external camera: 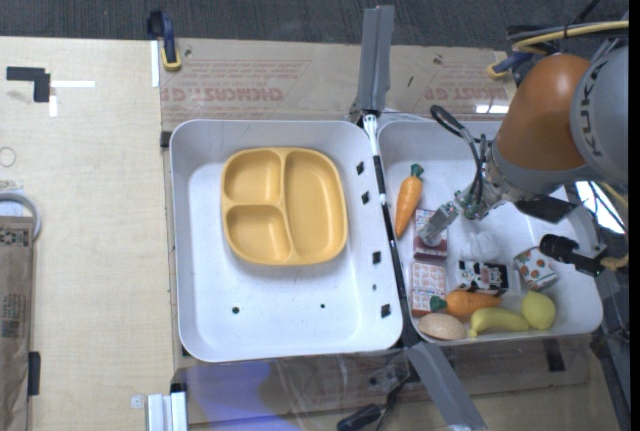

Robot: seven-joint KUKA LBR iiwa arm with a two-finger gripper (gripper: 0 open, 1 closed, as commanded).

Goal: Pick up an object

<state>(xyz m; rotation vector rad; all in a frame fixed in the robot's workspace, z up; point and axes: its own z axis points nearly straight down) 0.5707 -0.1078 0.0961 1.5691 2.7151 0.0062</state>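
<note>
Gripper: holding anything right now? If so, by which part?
Cannot be told. The gripper hangs over the right bin, low above a small red-and-white carton; nothing visibly sits between its fingers.

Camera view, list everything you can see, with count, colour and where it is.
bins: 2, white, side by side on the bench, left bin, right bin
divided plate: 1, yellow, in the left bin
carrot: 1, orange with green top, upper left of the right bin
small cartons: 2 or so, red and white, middle of the right bin
banana: 1, yellow, front of the right bin
lemon: 1, yellow, front right corner
small can: 1, white with red, right side
arm: 1, grey with orange band, above the right bin
hand: 1, grey, above the cartons
</note>
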